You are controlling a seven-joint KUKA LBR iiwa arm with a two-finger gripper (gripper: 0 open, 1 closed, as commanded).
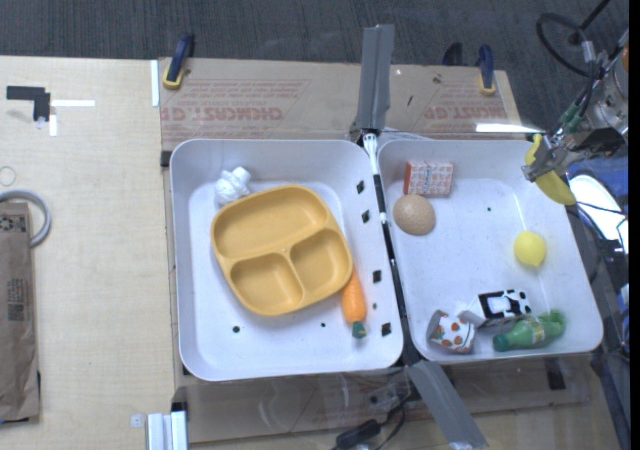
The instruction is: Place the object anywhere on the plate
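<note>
A yellow three-section plate (280, 248) lies in the left bin (190, 268). Beside the plate's lower right edge is an orange carrot (353, 302), and a small white object (233, 183) sits at the plate's upper left. My gripper (540, 164) hovers over the right bin's (470, 258) upper right corner. A yellow thing (559, 187) shows just under it; whether it is held is unclear.
The right bin holds a pink patterned box (428, 178), a brown egg-shaped object (413, 215), a yellow ball (530, 249), a black-and-white toy (503, 305), a green bottle (528, 330) and a crumpled wrapper (452, 331). A grey divider post (375, 78) stands between the bins at the back.
</note>
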